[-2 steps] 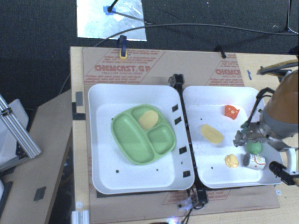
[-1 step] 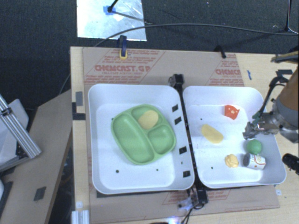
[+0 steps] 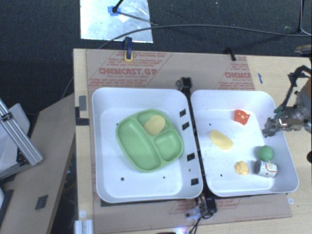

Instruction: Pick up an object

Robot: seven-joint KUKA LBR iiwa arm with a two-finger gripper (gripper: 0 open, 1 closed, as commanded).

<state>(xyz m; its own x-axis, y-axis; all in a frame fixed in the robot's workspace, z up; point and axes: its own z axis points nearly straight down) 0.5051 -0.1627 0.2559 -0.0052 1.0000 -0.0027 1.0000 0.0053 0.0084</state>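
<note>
**Here: gripper at right bin rim, no object taken**

Currently the gripper [image 3: 271, 127] sits at the right rim of the right white bin [image 3: 229, 99]; how it stands open or shut I cannot tell, and nothing shows in its grasp. Nearest candidates: a round green ball [image 3: 265, 152] touching a small white can [image 3: 265, 168] lying on its side, near the bin's right wall. Judgement: ball is light, probably smooth and prone to roll; take it across its widest middle. The elongated yellow piece [image 3: 221, 140], lying apart mid-bin, looks an easier, clearer grasp across its narrow width.
</note>
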